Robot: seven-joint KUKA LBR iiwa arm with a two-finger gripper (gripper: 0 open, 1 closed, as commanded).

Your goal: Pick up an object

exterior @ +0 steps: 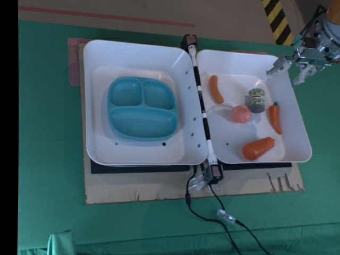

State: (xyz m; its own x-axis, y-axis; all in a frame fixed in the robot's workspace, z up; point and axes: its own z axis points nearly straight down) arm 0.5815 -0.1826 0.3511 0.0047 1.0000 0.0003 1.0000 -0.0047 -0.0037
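a: how do the jaws stand?

b: released. the gripper [290, 71] hangs with its two fingers spread and nothing between them, over the upper right rim of the right bin [297, 142].

a: which thing lies closest to it?

b: judging by position, the small green can [256, 100]. it stands upright inside that bin, down and to the left of the gripper, clearly apart from it. just right of the can lies a small carrot [274, 118], its long axis running roughly up and down the view.

a: and the rest?

b: a pink ball-like piece [241, 114] sits just left of the can, an orange sausage shape [215, 89] further left of it, and a larger orange piece [258, 148] below the can, lying slantwise. the blue divided plate [142, 108] lies in the left bin [95, 142], well apart from the can.
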